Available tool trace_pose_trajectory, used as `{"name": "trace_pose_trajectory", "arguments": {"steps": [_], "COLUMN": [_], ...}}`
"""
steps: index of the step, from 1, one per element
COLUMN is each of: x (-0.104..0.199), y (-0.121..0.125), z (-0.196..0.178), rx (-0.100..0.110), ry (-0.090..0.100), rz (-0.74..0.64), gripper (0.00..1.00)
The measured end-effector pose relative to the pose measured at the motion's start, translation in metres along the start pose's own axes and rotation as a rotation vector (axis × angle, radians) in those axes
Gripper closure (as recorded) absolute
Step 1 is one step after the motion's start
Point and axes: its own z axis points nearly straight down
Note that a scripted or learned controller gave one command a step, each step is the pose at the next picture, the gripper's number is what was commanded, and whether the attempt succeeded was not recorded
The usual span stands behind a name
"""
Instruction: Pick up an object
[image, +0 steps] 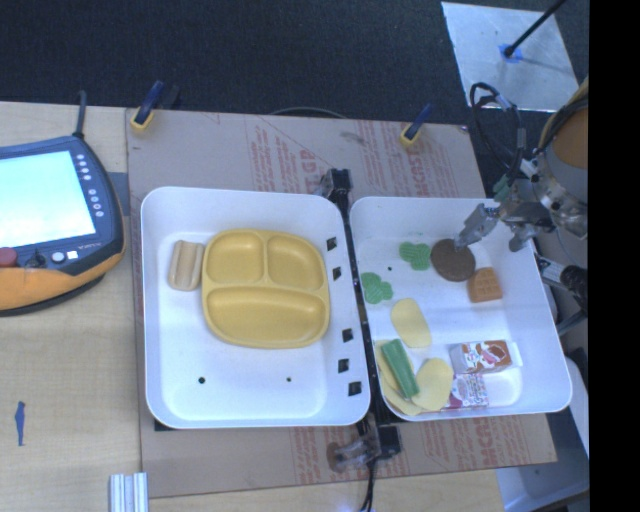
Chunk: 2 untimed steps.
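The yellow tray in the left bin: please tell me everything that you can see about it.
The yellow tray is a rounded, shallow dish that looks like matte plastic. It has three compartments: two smaller ones at the far side and one wide one at the near side. It lies flat, right side up, in the left bin, toward the far side. A small beige block lies against its left edge. I see nothing in its compartments.
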Motion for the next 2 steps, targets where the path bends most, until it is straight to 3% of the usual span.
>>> {"name": "trace_pose_trajectory", "arguments": {"steps": [1,2], "x": [-0.037,-0.058], "y": [0.018,0.069], "z": [0.148,0.067], "rx": [-0.006,-0.011], "ry": [-0.008,-0.004], "rz": [0.001,-0.002], "gripper": [0.0,0.0]}}
